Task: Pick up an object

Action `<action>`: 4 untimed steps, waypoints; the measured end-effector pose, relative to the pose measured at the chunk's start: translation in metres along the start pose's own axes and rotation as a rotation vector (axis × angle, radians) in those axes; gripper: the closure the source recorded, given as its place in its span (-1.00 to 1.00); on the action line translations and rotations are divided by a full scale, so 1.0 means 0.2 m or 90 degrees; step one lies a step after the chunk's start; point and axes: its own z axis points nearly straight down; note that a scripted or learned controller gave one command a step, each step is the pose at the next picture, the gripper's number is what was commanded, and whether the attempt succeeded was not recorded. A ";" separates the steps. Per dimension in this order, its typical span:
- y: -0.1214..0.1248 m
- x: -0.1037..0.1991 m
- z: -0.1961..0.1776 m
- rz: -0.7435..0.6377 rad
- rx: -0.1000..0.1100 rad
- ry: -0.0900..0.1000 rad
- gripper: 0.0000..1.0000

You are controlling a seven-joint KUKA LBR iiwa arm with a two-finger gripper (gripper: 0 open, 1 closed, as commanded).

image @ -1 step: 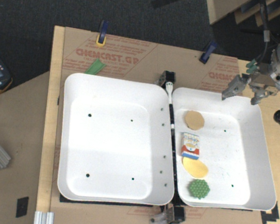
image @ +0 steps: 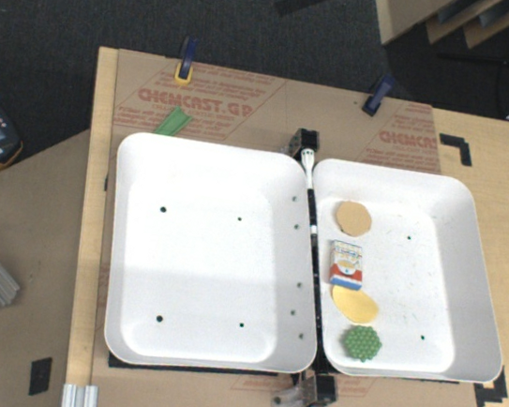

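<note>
Right now you are at the very start of the pick, as far as can be judged: nothing lifted, every object lying flat in a bin.

Begin with the biggest thing, the cardboard-topped bench (image: 278,107), which carries two shallow white bins side by side. Your left bin (image: 133,256), toward nine o'clock, shows bare floor with a few dark dots. Your right bin (image: 452,275), toward three o'clock, holds all four candidates, lined up in a column close to its nine-o'clock wall, just beside the seam between the bins.

Working down in size within that column: the small printed box (image: 346,265) with red and blue markings sits in the middle; the yellow oval piece (image: 354,305) lies at its six o'clock, touching or nearly touching it; the tan round disc (image: 354,218) lies at the box's twelve o'clock, a little apart; and the green bumpy ball (image: 361,343) sits at the six-o'clock end, near the bin's front wall.

About the gripper, you cannot tell whether it is wide or narrow, so treat its state as unknown.

For the next move, you will probably want the arm brought over the right bin and lowered onto one item. The green ball and the tan disc look the easiest choices, since each stands clearer of its neighbours; the box and yellow piece crowd each other, and all four hug the wall, which leaves little finger room on that side.
</note>
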 end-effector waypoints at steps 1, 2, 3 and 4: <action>-0.32 -0.18 -0.17 0.002 0.009 0.002 -1.00; -0.30 -0.17 -0.21 -0.002 0.007 0.001 1.00; -0.41 -0.23 0.32 0.000 0.021 0.008 1.00; -0.49 -0.22 0.80 -0.001 0.020 0.008 1.00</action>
